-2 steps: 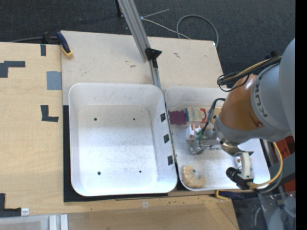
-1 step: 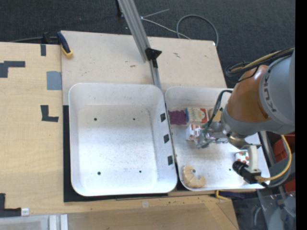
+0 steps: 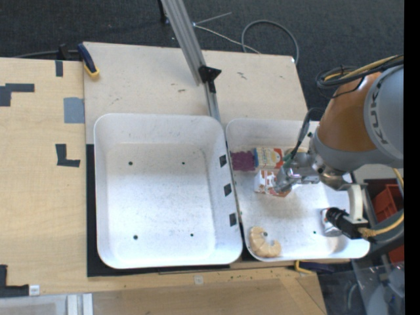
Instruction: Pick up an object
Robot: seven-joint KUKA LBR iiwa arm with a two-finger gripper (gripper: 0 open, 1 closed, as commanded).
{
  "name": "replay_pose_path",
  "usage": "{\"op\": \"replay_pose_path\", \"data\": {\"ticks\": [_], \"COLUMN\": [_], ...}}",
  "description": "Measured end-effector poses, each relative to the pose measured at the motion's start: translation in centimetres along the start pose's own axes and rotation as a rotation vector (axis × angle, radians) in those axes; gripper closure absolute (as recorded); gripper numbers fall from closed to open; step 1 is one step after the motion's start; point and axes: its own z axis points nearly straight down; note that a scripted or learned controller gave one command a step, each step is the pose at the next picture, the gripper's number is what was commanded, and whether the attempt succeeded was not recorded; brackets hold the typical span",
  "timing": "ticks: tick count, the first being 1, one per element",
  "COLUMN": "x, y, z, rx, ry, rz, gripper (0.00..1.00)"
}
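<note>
Pincer (image 3: 287, 184): metallic, at the end of the grey arm (image 3: 367, 126) with its orange band, reaching into the right-hand bin (image 3: 308, 238) from the right edge of the view. It sits low over a white and red packet (image 3: 269, 169) and overlaps that packet's lower right corner. Whether the fingers stand wide, narrow or closed on the packet cannot be told, since the wrist and the packet's print blur together at that spot.

Packet: crumpled, white with red and orange print, lying directly under and just to the left of the pincer, on the bin floor.

Purple block (image 3: 243, 160): small, dark purple, left of the pincer, just beside the packet and close to the bin's left wall.

Pastry-like item (image 3: 264, 243): pale tan, curled, below and slightly left of the pincer, well apart from it, near the bin's front rim.

Black fitting (image 3: 333, 219): below and right of the pincer, near the right bin's rim.

Left-hand bin (image 3: 157, 254): white, shallow, far left of the pincer, touching the right bin along one side.

Worktop (image 3: 39, 176): pale wood, carrying both bins.
</note>
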Motion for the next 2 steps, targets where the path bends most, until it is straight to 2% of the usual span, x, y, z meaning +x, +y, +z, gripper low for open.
{"op": "replay_pose_path", "data": {"ticks": [1, 2], "x": [0.0, 4.9], "y": [0.2, 1.5], "z": [-5.0, -3.9], "rx": [-0.001, 0.005], "ry": [-0.001, 0.001], "rz": [0.000, -0.004], "gripper": [1.00, 1.00]}}
